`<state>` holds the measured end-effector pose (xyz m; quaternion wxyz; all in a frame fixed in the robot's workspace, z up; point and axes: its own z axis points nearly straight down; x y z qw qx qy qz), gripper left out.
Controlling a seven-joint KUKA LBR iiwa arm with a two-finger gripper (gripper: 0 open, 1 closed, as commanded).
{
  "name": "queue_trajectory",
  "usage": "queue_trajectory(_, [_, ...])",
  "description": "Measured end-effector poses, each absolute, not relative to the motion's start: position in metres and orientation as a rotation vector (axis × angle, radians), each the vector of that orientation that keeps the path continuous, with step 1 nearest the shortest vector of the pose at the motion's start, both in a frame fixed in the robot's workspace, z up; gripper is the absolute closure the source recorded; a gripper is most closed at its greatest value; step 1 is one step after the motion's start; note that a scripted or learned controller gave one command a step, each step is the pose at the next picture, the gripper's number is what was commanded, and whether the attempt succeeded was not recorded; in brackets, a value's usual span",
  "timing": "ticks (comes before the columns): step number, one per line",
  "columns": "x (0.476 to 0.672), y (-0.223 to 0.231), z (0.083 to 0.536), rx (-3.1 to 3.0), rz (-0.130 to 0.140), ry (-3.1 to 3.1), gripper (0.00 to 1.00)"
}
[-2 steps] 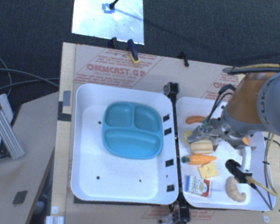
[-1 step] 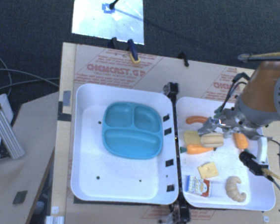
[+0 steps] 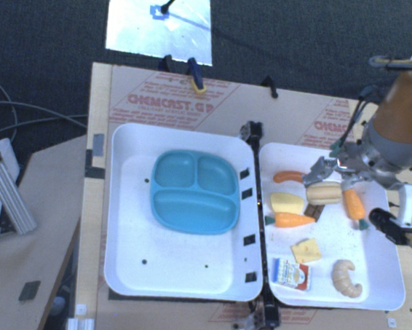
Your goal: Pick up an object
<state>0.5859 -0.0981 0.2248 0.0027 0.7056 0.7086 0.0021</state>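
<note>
Just beneath claw point(image 3: 327, 175), bread roll point(image 3: 324, 193)

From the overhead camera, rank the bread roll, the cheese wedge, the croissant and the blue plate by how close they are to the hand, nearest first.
1. Bread roll, right bin, just under the hand.
2. Cheese wedge, mid right bin.
3. Croissant, right bin's front corner.
4. Blue plate, left bin.

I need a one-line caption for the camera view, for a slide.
KUKA arm's tool low over toy food in the right bin, near a bread roll; blue divided plate in the left bin.
</note>
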Motion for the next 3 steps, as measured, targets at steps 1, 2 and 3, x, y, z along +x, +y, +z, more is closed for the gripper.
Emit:
queue_trajectory(1, [0.587,-0.098,0.224,2.216,0.003,2.225,1.00])
queue_trajectory(2, [0.605,-0.040,0.218,2.210,0.004,2.230,1.00])
queue_trajectory(3, [0.628,0.019,0.227,2.209,0.008,2.232,1.00])
